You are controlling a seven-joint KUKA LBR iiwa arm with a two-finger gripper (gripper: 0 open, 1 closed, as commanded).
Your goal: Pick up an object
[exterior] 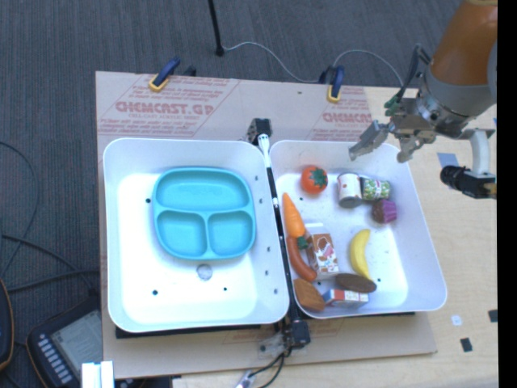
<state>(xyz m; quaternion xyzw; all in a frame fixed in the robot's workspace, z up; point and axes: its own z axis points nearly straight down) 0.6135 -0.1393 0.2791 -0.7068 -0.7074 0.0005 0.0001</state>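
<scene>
Right bin (424, 257), nearest edge: bread roll (309, 297) and small carton (323, 253) lying beside a carrot (292, 215). Mid-bin: banana (359, 253) resting apart. Farther: tomato (314, 179), can (349, 190), purple grapes (385, 210). Beyond the far rim: gripper (386, 141) hovering, fingers spread, pinching nothing. Left bin (113, 217): blue divided plate (204, 215) sitting inside.

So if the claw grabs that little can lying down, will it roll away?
Probably, if nudged. The can lies on its side in the right bin, so its round body could roll across the smooth white floor. The grapes right beside it might stop it one way. It looks stiff, so the claw likely won't squash it, though smooth sides may slip.
</scene>
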